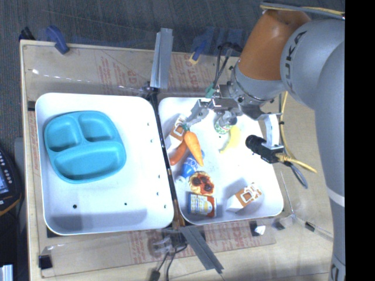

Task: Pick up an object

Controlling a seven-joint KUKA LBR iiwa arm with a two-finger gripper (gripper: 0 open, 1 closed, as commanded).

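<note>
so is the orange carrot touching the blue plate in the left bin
Apart. The camera view shows the carrot in the right bin and the blue plate in the left bin, both bins' walls between them.

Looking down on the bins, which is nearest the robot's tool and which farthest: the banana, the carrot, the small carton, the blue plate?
From the tool:
1. Banana, just below it.
2. Carrot, toward the bin divider.
3. Small carton, at the right bin's near corner.
4. Blue plate, over in the left bin.

A: Left bin (58,218) white; sectioned tray (85,145) in it plain light blue.

B: Right bin (258,183) white too. Carrot (194,147) orange, banana (232,138) yellow. Arm (316,45) grey with orange band (266,43). Desk (88,63) pale tan, red print.
</note>
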